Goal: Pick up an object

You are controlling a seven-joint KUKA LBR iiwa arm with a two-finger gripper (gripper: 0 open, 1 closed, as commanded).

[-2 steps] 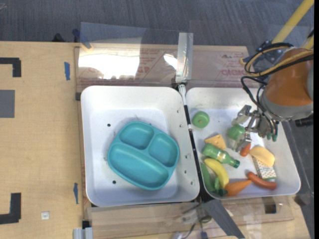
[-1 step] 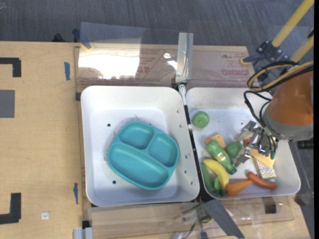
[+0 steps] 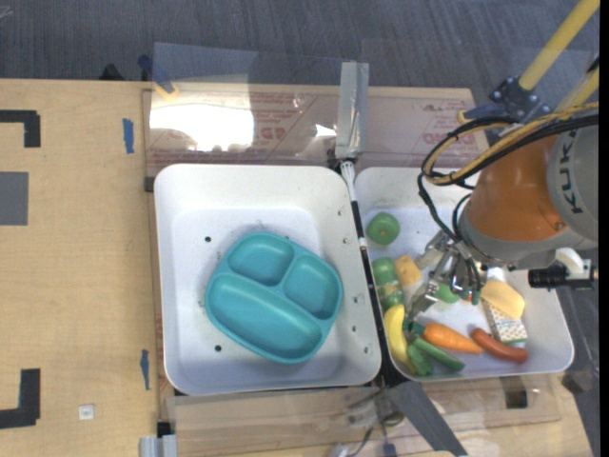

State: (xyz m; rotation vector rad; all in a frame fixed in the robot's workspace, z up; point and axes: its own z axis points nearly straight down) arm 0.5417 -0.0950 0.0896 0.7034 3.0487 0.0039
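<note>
Plywood bench point(image 3: 67, 255), grey carpet point(image 3: 238, 8) beyond, teal tray point(image 3: 274, 295) in left bin point(image 3: 181, 198), gripper point(image 3: 440, 288) over toy food in right bin point(image 3: 557, 346), jaw state unclear.

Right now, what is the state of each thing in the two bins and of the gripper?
teal divided plate: lying flat in left bin, nothing on it
green apple: loose in right bin
banana: lying by divider
carrot: lying flat
gripper: low over the toy food, grasp unclear
</note>
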